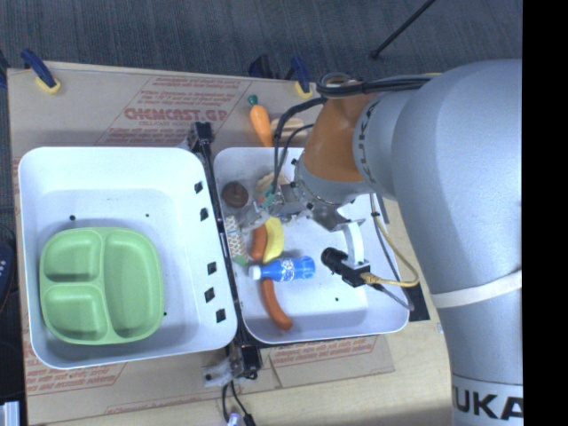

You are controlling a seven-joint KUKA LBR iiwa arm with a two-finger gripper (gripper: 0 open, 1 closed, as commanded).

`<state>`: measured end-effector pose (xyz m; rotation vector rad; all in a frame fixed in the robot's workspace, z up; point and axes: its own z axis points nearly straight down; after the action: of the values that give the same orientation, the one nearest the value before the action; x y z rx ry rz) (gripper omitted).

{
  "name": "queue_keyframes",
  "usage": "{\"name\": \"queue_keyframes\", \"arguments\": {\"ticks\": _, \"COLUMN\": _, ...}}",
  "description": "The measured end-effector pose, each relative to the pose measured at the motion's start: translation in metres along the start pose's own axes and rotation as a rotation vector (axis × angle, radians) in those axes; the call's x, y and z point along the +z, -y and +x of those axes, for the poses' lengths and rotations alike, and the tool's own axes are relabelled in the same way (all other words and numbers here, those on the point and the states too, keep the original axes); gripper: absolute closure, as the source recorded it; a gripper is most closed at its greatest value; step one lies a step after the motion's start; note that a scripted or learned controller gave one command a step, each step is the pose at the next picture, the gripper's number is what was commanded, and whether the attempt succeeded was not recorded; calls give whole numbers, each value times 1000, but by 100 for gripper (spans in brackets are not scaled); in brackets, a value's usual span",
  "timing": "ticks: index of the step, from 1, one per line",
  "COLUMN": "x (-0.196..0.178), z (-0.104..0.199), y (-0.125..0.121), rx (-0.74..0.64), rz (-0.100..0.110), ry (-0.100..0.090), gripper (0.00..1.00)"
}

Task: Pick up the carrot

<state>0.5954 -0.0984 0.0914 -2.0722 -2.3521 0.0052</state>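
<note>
The carrot (260,124), lying on the bench just above centre frame, looks light, stiff and smooth, best pinched across its thick middle; I cannot tell the gripper's (282,204) finger state.

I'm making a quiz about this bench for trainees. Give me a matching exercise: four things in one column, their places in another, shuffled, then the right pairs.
Things:
1. carrot
2. green plate
3. blue bottle
4. banana

Places:
A. in the left bin
B. on the bench, outside the bins, behind the right bin
C. in the right bin, just above the bottle
D. lying across the middle of the right bin

Pairs: 1-B, 2-A, 3-D, 4-C
</note>
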Motion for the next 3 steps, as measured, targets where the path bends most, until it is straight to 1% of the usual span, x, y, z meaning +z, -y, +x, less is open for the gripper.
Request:
{"name": "queue_keyframes", "arguments": {"ticks": 1, "x": 0, "z": -5, "y": -3, "rx": -270, "rz": 0, "ry": 1, "gripper": 0}}
{"name": "queue_keyframes", "arguments": {"ticks": 2, "x": 1, "z": -31, "y": -45, "rx": -697, "rz": 26, "ry": -11, "gripper": 0}}
{"name": "queue_keyframes", "arguments": {"ticks": 3, "x": -9, "z": -30, "y": -47, "rx": -703, "rz": 23, "ry": -9, "gripper": 100}}
